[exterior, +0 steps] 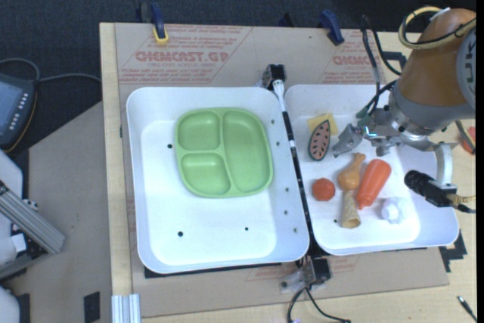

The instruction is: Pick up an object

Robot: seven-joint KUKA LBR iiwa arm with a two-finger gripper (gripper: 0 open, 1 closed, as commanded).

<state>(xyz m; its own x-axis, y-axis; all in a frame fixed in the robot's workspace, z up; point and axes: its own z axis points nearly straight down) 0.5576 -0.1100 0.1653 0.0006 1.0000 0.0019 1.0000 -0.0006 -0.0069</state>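
My gripper (361, 141) hangs over the right bin (333, 234), just above a tan gourd-shaped toy (350, 174) and an orange carrot (373, 181). Its grey fingers (348, 141) point down and left and look spread apart with nothing between them. A watermelon slice (320, 140) lies to the gripper's left, beside a yellow piece (322, 122). A small red tomato (324, 190) sits below that. A tan cone-shaped piece (349, 212) lies under the gourd. A small white-and-lilac object (390, 211) rests near the bin's lower right.
The left bin (151, 231) holds a green divided plate (224, 151). A black divider with clips (291, 155) runs between the bins. A black handle-like part (429, 189) of the arm hangs over the right bin's right side. Cardboard (189, 49) lies under both bins.
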